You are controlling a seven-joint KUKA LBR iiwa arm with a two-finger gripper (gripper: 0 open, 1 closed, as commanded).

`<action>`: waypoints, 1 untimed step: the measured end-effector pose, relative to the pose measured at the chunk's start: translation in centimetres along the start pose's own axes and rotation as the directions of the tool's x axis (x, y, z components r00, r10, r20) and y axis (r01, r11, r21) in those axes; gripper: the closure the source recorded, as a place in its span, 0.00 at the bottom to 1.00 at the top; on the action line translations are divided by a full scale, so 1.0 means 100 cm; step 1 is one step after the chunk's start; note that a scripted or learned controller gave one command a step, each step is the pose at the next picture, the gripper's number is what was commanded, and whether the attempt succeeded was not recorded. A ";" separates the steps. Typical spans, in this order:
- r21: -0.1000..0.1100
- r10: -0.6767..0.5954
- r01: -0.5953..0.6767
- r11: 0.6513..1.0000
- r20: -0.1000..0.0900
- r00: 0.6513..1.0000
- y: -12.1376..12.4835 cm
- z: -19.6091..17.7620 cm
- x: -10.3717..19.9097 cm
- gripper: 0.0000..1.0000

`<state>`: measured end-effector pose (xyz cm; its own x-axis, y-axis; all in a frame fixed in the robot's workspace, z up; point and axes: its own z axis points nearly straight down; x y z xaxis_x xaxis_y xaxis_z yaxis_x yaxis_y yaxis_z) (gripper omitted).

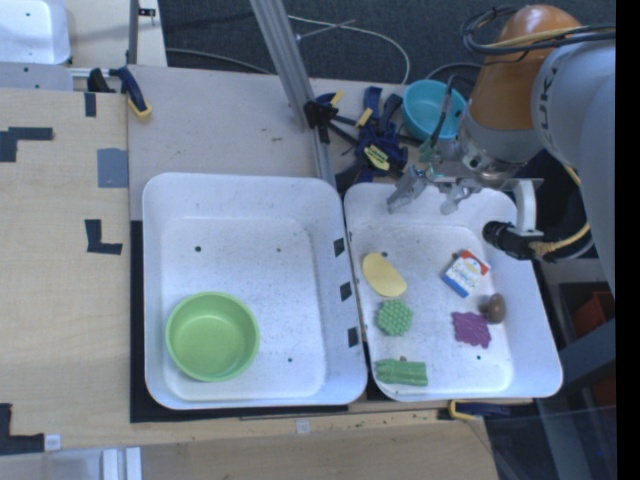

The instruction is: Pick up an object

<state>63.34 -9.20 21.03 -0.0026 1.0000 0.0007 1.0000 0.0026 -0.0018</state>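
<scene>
My gripper (428,198) hangs over the far edge of the right bin (527,363), its two grey fingers spread apart with nothing between them. Below it in that bin lie a yellow oval piece (383,275), a green bumpy ball (395,317), a green ridged piece (402,372), a purple spiky toy (470,328), a small brown lump (494,308) and a white, blue and orange carton (465,272). All of these rest on the bin floor, apart from the gripper.
The left bin (250,208) holds a light green bowl (212,336) in its near left corner. Behind the bins stand a teal cup (430,106), blue clamps (375,143) and a slanted metal post (285,53). Black cables loop at the arm's right.
</scene>
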 end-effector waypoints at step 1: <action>0.000 0.000 0.000 1.000 0.000 1.000 0.000 0.000 0.000 0.00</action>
<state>63.34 -9.21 21.03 -0.0028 1.0000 0.0006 1.0000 0.0028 -0.0018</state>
